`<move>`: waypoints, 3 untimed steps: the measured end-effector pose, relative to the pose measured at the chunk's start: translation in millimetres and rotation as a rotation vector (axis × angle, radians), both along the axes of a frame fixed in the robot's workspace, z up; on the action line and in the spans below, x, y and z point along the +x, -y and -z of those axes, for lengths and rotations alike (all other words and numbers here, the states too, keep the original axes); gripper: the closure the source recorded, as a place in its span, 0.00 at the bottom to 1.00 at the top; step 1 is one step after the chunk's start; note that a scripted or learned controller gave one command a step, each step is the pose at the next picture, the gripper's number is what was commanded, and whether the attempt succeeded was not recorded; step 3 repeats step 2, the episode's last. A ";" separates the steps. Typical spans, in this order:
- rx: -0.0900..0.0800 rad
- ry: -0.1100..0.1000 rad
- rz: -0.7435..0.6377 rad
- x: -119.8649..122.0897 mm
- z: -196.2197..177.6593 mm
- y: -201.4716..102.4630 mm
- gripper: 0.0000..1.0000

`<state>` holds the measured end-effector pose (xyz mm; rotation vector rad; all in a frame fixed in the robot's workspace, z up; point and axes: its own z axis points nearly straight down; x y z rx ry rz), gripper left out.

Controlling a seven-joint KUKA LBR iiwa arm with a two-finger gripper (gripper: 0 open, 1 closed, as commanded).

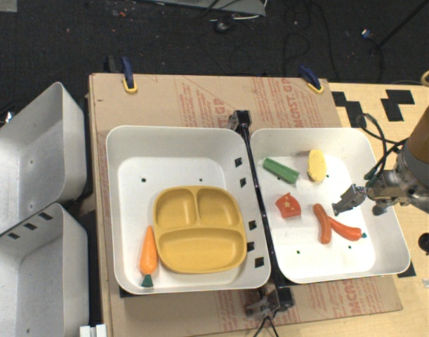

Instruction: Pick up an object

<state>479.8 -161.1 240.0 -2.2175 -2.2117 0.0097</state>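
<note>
Over the right bin (354, 262) hangs the end effector (342, 203), just above two orange-red sausages (331, 225) lying crossed; whether its fingers are apart or together cannot be told. Five pieces sit in this bin: the two sausages, one red pepper (288, 206), one green block (280, 169) and one yellow lemon-like piece (317, 165). Across the divider, the left bin (123, 188) holds one yellow sectioned plate (199, 229) with one carrot (149, 253) beside its left edge.

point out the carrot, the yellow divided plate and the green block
orange toy carrot (149, 250), camera view, middle of its body
yellow plastic divided plate (173, 210), camera view, upper-left compartment floor
green rectangular block (280, 170), camera view, middle of its top face
</note>
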 end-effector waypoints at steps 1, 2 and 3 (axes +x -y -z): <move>-0.002 0.010 -0.003 2.4 -5.1 -0.4 0.00; -0.001 0.007 -0.001 1.5 37.9 -0.5 0.00; -0.001 0.007 -0.001 1.5 37.9 -0.5 0.00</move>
